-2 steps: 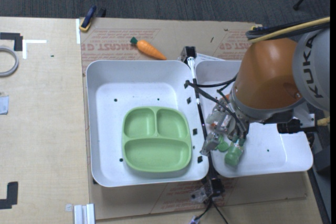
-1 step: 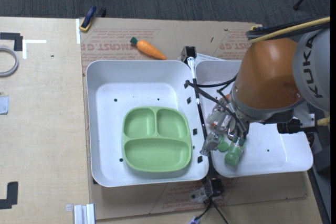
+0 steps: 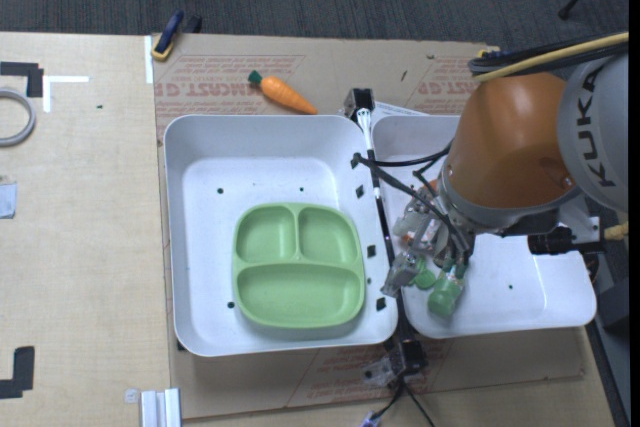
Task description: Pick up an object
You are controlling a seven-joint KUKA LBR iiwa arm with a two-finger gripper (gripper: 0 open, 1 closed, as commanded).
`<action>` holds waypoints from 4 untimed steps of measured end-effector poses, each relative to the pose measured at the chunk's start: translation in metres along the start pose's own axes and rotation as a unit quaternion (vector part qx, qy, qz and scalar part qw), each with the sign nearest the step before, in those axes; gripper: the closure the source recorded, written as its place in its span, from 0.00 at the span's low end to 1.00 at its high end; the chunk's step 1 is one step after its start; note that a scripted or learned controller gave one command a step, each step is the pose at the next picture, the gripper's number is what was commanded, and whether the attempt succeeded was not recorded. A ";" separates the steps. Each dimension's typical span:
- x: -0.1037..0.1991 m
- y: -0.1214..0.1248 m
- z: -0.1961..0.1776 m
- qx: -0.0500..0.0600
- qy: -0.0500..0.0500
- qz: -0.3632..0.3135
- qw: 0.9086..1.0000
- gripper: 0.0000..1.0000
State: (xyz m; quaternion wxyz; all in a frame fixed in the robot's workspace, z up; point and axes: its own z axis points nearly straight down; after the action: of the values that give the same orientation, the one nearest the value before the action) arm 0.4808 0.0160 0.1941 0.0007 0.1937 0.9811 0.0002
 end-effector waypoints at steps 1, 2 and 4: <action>0.000 0.000 0.000 0.000 0.000 0.000 1.000 0.00; 0.000 0.000 0.000 0.000 0.000 0.000 1.000 0.00; -0.052 -0.039 0.002 0.000 -0.001 -0.261 0.965 0.00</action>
State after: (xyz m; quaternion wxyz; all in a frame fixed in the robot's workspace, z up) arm 0.5142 -0.0394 0.1926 0.0015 -0.0691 0.9976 0.0002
